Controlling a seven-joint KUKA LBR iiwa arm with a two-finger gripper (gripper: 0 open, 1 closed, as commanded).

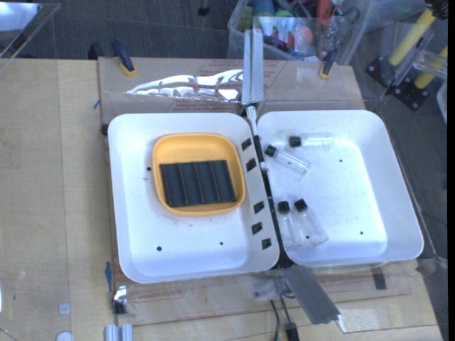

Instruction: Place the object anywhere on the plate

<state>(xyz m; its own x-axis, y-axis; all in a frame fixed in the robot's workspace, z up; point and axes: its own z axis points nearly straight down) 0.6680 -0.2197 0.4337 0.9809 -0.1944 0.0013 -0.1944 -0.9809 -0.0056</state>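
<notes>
Nearest the lens, a grey metal bracket [307, 297] juts from the bench's front edge, just below the seam between the two bins. How the jaws stand I cannot tell, so any approach should begin with them confirmed apart. The likeliest thing to be moved is one of the clear, black-capped vials in the right bin [355, 183]. A pair of vials [298, 222] lies side by side, touching or nearly so, near the front. Two more vials [298, 151] lie apart near the back, close to the divider. On the yellow plate [195, 142] in the left bin [185, 244] a dark ribbed block [197, 182] already rests, covering most of its floor. If that block is the object, the placement looks done. If a vial is meant, I would choose a rear one that lies alone and close across its barrel. It will probably roll, so release it low against the plate's raised rim.
</notes>
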